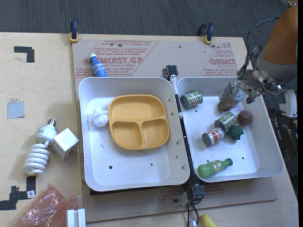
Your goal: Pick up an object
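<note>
My gripper [232,94] hangs over the right bin [265,164] at its one o'clock corner; whether it is released or clenched, I cannot tell. A brown lump [224,104] lies just beneath, at seven o'clock.

Tray [138,122] in left bin [90,141] (centred)

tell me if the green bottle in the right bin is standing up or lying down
Lying down. The green bottle rests on its side on the floor of the right bin, cap pointing toward the right wall.
</note>
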Available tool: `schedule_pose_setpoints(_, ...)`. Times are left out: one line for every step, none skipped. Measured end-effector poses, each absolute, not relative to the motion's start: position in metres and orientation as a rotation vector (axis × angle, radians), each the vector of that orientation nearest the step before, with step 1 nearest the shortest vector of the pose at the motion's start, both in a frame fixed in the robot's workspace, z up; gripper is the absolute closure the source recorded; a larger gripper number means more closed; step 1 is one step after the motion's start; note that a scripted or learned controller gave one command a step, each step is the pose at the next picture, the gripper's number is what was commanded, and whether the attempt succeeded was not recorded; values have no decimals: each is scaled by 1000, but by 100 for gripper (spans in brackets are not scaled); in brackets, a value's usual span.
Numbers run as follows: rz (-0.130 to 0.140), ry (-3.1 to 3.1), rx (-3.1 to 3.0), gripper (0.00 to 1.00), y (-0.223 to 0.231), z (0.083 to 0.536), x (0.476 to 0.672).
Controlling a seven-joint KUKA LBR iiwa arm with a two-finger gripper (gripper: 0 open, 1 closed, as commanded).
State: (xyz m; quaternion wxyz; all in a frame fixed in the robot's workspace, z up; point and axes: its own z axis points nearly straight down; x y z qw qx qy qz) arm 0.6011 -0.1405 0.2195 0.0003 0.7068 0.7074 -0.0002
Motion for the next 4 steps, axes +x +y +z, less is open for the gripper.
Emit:
schedule_pose_setpoints(-1, 2221, 2222, 0, -93, 100, 584)
schedule_pose_setpoints(0, 2220, 2223, 0, -129, 111, 539)
schedule_pose_setpoints(-4, 2251, 2243, 0, -186, 95, 658)
schedule_pose_setpoints(-11, 2251, 2241, 100, -187, 103, 656)
